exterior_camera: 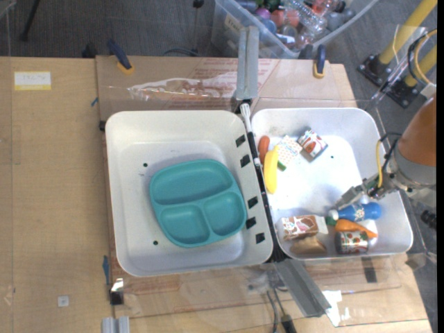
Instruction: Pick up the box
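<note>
Box location: I take the box (303, 226) to be the small carton with the red print, lying flat at the near wall of the right bin (347, 116), close to the divider between the bins.
Gripper location: my gripper (349, 200) hangs low over the same bin, on its arm side, above a blue thing (370, 211) and a carrot (361, 229).
Bearing: box lies to camera-left of my gripper and slightly nearer the camera; near, not touching.
Box long axis: roughly along the near wall, left to right in the camera view.
Gripper state: cannot tell; nothing visibly gripped.
Ambiguity: a second small carton (312, 144) sits near the far wall; either could be meant.
Crowding: a can (352, 241) stands just beside the box.
Hard to read: the box's near edge against the bin wall.
</note>
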`<state>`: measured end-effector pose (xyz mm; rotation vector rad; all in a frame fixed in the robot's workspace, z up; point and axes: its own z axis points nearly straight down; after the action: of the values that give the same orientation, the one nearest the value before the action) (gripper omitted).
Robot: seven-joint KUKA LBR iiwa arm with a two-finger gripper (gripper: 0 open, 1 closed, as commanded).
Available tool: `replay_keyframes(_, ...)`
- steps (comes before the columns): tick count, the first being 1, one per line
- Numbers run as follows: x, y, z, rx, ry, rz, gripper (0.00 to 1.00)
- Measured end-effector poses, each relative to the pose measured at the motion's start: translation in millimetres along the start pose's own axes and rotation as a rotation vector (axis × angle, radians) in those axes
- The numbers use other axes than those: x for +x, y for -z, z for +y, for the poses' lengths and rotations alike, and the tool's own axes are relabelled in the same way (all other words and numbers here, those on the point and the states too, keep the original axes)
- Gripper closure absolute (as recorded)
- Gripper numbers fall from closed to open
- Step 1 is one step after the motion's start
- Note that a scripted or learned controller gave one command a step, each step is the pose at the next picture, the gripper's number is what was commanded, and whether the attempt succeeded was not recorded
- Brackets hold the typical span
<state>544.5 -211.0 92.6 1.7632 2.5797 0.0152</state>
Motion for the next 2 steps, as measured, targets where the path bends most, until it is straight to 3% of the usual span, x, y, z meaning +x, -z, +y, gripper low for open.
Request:
replay_keyframes(1,8,0,-37,-0.002,0.014,0.005,0.0)
replay_keyframes(2,15,0,-52,-0.003,0.016,0.004,0.0)
